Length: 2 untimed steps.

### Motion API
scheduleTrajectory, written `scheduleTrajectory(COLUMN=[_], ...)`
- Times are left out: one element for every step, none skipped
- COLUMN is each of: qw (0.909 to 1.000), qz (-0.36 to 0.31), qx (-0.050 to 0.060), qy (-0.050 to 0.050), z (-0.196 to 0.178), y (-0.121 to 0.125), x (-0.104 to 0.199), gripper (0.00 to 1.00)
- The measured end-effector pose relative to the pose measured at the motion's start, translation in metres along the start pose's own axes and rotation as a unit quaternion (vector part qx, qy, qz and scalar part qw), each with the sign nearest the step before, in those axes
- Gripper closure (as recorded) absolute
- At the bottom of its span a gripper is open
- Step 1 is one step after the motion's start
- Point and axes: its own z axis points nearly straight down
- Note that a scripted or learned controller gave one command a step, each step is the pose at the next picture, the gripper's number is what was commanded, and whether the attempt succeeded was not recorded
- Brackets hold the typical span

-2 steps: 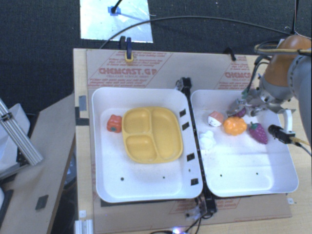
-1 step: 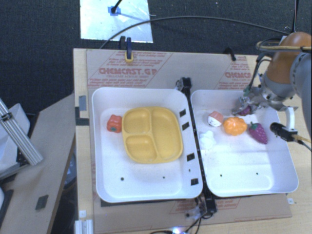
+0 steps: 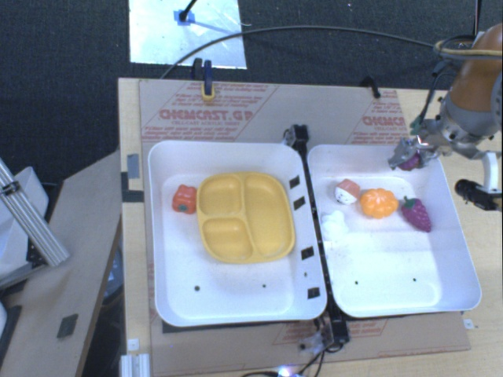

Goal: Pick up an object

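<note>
Over right bin's far edge: tool [image 3: 409, 159] | purple grapes [image 3: 416, 214] lying nearby

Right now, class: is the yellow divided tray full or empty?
Empty: all three compartments of the yellow tray show bare; the orange-red toy lies beside it.

Dark carpeted floor [image 3: 63, 69], pale wooden bench [image 3: 134, 116]; shiny silver sheet [image 3: 185, 22] on floor behind

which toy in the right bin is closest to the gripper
The purple grapes, at the right end of the row, lie nearest the gripper. The orange and the small red-and-white piece sit further left.
</note>
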Motion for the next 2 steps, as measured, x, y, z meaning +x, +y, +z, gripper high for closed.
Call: scheduleTrajectory(qw=[1.0000,1.0000], qz=[-0.001,0.000], qx=[0.000,0.002], qy=[0.000,0.001], z=[-0.065,-0.095], y=[0.008,0.009], x=[0.002,0.002], gripper=[1.00,1.00])
